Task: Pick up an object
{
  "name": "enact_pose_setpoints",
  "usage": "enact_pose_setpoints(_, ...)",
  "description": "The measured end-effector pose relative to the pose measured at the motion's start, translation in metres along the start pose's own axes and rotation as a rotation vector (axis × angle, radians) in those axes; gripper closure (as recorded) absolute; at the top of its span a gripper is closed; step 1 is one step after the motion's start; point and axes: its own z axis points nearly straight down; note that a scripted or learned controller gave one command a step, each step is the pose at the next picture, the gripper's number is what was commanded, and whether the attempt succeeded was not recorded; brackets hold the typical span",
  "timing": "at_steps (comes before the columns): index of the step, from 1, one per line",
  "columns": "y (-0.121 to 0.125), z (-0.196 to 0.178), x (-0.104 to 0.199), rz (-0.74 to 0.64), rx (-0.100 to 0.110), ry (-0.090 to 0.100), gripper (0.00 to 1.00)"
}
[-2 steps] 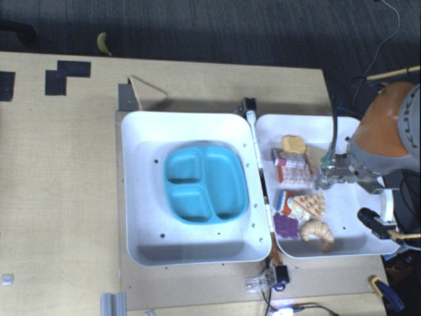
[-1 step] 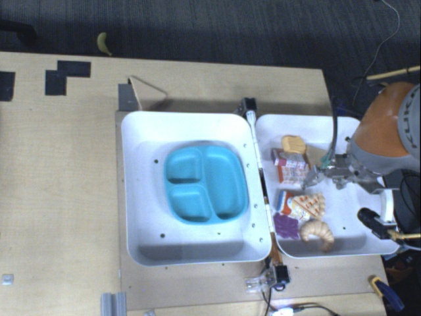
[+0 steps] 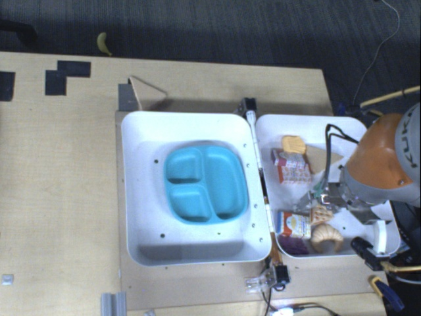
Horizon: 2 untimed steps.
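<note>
My gripper [image 3: 321,201] reaches down into the right bin [image 3: 266,137], at the end of the grey arm with its orange band [image 3: 381,155]. It hangs just over a brown waffle-like piece [image 3: 322,214] and close to a tan bread-like lump [image 3: 327,236]. To the left of these lies a small printed packet [image 3: 295,224], with a purple item [image 3: 297,246] below it. Farther back in the bin are a red and white packet [image 3: 293,167], a yellow piece [image 3: 294,143] and a tan wedge [image 3: 318,157].
The left bin [image 3: 141,137] holds a blue divided tray [image 3: 205,183]. A black and white bar [image 3: 252,127] runs along the rim between the two bins. Cables and a small clip [image 3: 273,278] lie at the front edge of the bench.
</note>
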Motion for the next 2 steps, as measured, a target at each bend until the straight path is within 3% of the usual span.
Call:
enact_pose_setpoints(1,0.002,-0.011,-0.001,0.0,-0.005,-0.002,1.0)
enact_pose_setpoints(2,0.036,-0.097,0.078,-0.004,0.008,0.004,1.0)
